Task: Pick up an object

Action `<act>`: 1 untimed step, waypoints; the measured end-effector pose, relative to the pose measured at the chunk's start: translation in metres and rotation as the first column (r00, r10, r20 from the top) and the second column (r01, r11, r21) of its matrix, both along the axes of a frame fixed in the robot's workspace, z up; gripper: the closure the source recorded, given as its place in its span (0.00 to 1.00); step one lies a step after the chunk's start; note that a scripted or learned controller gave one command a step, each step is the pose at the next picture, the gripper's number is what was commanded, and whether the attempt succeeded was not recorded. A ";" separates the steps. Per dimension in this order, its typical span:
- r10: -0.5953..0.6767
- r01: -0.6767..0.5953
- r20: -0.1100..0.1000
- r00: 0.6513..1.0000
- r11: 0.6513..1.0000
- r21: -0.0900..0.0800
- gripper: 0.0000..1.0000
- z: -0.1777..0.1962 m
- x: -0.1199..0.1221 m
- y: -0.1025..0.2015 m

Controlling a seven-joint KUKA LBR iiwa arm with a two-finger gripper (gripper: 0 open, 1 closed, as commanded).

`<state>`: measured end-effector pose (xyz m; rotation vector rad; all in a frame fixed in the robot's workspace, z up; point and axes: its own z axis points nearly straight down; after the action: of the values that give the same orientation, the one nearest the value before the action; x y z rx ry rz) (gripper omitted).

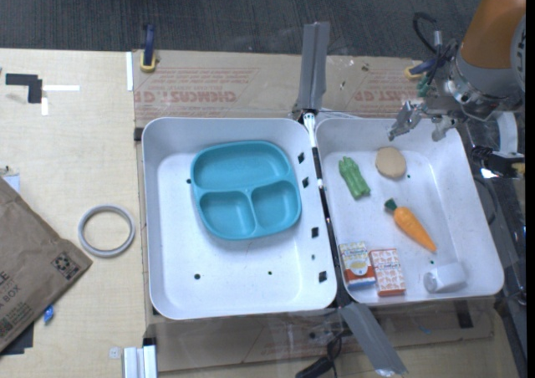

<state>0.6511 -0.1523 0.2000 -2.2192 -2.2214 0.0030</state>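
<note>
In the right bin [468, 201], bare floor lies between the green vegetable [354, 177], round biscuit [390, 163] and carrot [414, 228]; 2 cartons [373, 270] crowd its near edge.

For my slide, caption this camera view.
KUKA gripper poised over right bin holding toy carrot; blue tray in left bin.

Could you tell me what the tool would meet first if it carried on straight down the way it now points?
Probably the far rim of the right bin, or its bare floor just inside; the tool hangs over that corner. The round tan piece lies nearer the camera. Depth is uncertain.
</note>
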 end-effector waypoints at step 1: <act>0.088 -0.088 0.002 0.996 0.996 0.000 0.00 -0.108 -0.086 -0.005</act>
<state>0.5653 -0.1571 0.0918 -2.1197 -2.3180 0.0003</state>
